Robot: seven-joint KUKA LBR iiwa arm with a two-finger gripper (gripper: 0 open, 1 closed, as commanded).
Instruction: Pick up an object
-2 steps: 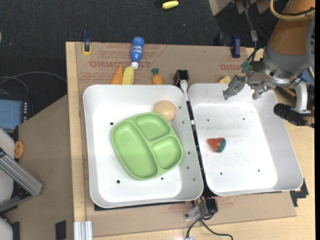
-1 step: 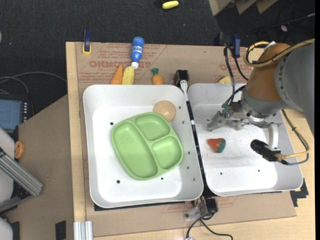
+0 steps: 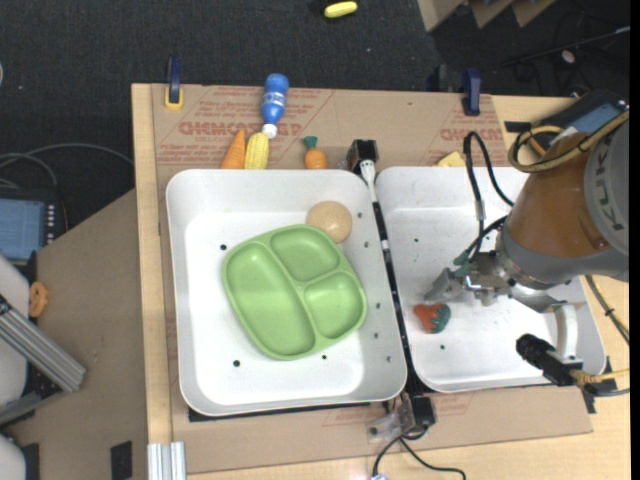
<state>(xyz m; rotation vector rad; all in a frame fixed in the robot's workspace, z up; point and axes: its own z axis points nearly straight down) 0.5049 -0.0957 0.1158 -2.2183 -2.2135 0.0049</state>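
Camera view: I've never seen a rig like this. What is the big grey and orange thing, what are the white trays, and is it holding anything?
This is one camera above a bench, looking down at a slant. The grey and orange thing is a robot arm reaching in from the right. Its end effector hangs low over the right bin, close to a small red and green toy lying on the bin floor. Nothing shows between its fingers, so I would not call the toy held. The left bin holds a green divided plate and a tan ball at the plate's far edge. Toy foods and a small bottle lie on the cardboard behind the bins.
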